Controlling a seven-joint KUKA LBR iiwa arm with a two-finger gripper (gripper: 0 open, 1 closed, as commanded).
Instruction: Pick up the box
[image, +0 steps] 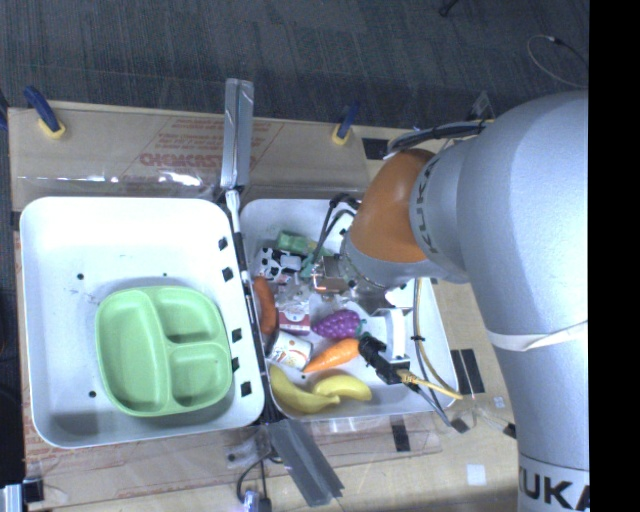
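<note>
The arm takes up most of the right side, and the tool is hidden low in the right bin under the orange wrist band. So it can't be told whether the tool is open or shut, and nothing can be seen held in it. The left bin, well off to the tool's left, is taken up by a green tray and isn't a concern here.

The trouble is the clutter packed around the tool. A banana is lying further below it at the bin's near edge, a carrot is just above that, and grapes are just below and to the right. A sausage is lying to its lower left against the wall. Any of these could easily be grabbed instead of the box, or wedged in alongside it. A black-and-white patterned item, just left of the tool, could also be mistaken for the target.

The box is probably the small white carton with red print, just below the tool and crowded between sausage and grapes. It looks tilted and partly covered, so little flat side is offered and a slip seems likely.
</note>
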